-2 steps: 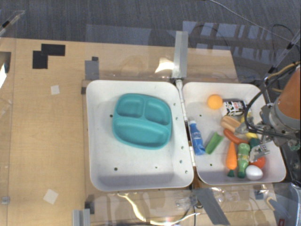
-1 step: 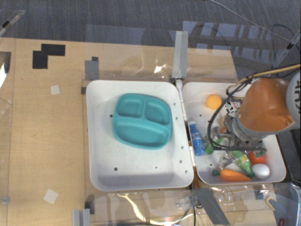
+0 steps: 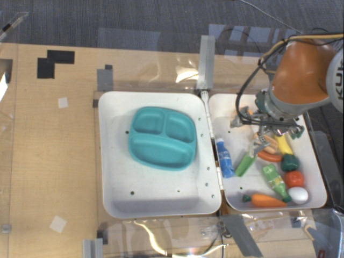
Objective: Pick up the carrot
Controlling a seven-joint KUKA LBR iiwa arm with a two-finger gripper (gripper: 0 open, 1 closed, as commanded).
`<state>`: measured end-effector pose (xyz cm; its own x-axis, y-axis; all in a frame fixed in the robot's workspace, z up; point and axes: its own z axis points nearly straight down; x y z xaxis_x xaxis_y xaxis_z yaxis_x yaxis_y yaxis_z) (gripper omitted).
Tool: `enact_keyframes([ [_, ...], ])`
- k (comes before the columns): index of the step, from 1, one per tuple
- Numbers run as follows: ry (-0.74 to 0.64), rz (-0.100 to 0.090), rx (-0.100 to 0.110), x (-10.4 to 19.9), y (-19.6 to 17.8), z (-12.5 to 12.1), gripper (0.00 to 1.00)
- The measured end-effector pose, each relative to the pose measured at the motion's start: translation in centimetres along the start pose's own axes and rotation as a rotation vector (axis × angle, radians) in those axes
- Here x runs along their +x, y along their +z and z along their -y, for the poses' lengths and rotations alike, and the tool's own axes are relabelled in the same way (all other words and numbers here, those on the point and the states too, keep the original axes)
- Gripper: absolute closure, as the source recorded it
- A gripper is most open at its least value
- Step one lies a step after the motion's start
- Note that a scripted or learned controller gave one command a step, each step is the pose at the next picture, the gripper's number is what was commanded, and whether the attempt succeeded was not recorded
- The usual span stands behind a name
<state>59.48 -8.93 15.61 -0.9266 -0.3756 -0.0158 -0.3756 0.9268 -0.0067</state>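
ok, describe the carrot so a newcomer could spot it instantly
Look in the right-hand white bin, at its near edge. The carrot lies there on its side, orange with a green stub at its left end. Unlike the shorter orange piece higher up, it sits lowest, just left of the white egg.

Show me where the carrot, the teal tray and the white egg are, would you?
carrot (image 3: 267, 200): camera view, middle of its orange body.
teal tray (image 3: 161, 153): camera view, floor of its long front compartment.
white egg (image 3: 299, 195): camera view, centre of its shell.
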Motion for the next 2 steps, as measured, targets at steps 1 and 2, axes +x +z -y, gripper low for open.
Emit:
enact_keyframes([
  [1, -0.101, -0.001, 0.0, -3.8, 5.9, 5.2, 0.0],
  [2, -0.041, -0.003, -0.004, -5.4, 6.5, 7.4, 0.0],
])
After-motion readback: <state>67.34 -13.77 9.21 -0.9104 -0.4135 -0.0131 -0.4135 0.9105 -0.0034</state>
